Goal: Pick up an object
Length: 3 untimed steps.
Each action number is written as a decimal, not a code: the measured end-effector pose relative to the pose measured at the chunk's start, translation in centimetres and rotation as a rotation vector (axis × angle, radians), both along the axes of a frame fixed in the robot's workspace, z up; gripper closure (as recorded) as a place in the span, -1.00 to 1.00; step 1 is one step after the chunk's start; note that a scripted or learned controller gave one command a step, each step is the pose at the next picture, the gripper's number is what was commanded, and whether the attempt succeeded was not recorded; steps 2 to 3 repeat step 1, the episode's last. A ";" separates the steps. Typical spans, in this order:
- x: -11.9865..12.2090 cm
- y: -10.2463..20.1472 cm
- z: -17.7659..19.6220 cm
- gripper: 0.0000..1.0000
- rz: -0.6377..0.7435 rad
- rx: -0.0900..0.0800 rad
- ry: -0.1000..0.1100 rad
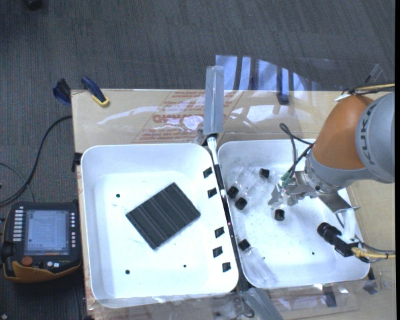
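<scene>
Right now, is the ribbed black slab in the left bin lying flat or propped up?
Flat. The slab lies on the left bin's floor, ribbed face up, clear of the walls.

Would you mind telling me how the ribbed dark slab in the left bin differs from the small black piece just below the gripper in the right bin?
The ribbed dark slab is far larger than the small black piece. The slab is flat, ridged and lies askew in the left bin; the piece is a compact lump in the right bin. The slab lies far from the gripper; the piece sits right beneath it. Both are dark and rest on white floors.
</scene>
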<state>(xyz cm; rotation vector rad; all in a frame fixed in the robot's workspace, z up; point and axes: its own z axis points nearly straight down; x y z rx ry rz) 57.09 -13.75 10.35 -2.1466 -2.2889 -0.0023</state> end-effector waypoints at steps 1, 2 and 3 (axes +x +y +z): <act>1.6 4.6 11.8 1.00 0.049 -0.003 -0.004; 1.6 4.6 11.8 1.00 0.049 -0.003 -0.004; 1.6 4.6 11.8 1.00 0.049 -0.003 -0.004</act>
